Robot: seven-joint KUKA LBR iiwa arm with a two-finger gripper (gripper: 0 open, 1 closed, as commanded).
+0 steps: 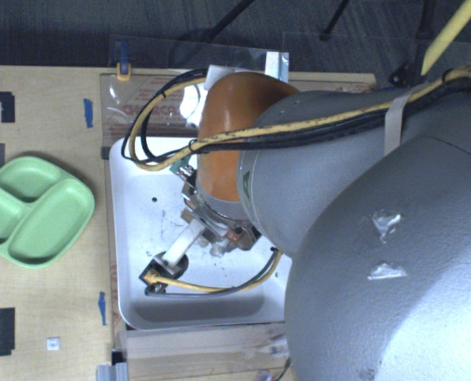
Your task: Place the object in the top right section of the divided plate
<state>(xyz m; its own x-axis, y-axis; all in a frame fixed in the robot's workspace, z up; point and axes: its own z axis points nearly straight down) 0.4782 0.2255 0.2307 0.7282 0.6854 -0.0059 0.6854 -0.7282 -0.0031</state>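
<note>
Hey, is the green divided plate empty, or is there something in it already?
Empty. All three sections of the green plate show bare green, nothing lying in them. It sits on the bench, left of the white bin.

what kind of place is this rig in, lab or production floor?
Probably a research lab bench: grey arm over a white bin, green divided plate on a plywood top, blue tape marks.

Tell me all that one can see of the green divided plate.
The green divided plate is pale green, smooth, plastic by its look, with rounded corners and a raised rim. Ridges split it into three sections, two small and one large. It lies flat on the wooden bench, left of the white bin and apart from it. Only the bench touches it.
</note>
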